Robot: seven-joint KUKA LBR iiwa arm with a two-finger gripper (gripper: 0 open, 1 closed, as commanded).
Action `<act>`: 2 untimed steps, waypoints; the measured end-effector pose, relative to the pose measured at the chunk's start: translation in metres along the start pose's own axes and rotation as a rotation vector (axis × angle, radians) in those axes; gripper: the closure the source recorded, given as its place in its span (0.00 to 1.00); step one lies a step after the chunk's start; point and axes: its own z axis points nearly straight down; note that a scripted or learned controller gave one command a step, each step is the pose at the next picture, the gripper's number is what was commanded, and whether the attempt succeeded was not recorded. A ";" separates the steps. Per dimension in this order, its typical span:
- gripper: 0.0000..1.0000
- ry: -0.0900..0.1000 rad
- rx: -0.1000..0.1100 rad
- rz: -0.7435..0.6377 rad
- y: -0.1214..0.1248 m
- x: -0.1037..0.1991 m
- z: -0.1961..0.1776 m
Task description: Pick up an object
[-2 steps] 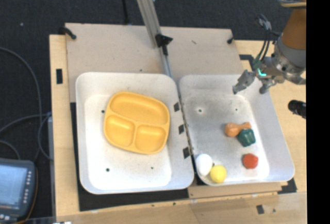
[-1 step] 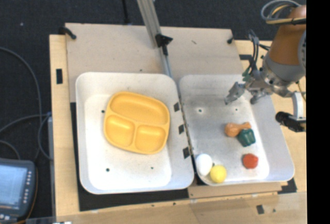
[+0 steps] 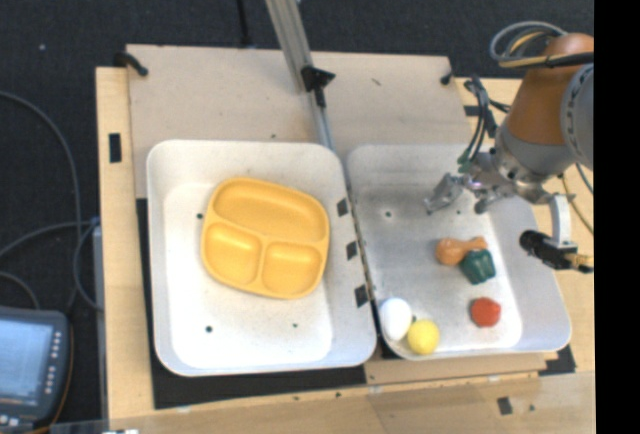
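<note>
The right bin (image 3: 400, 172) holds an orange piece (image 3: 455, 249), a green pepper-like piece (image 3: 478, 267), a red round piece (image 3: 485, 312), a white egg-like ball (image 3: 396, 316) and a yellow ball (image 3: 423, 336). My gripper (image 3: 462, 194) hangs over the bin's upper right part, a little above the orange piece, with its two fingers spread apart and nothing between them. The grey arm with its orange band (image 3: 545, 107) reaches in from the right.
In the left bin (image 3: 180, 322) lies a yellow divided plate (image 3: 265, 237). A slanted metal pole (image 3: 285, 7) rises behind the bins, clamped near their shared edge. Cables and a black connector (image 3: 545, 247) hang by the arm at the right bin's right side.
</note>
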 end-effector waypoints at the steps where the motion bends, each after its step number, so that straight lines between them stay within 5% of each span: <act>1: 0.00 0.000 -0.001 0.002 0.000 -0.001 0.041; 2: 1.00 -0.001 -0.007 0.004 0.001 -0.002 0.027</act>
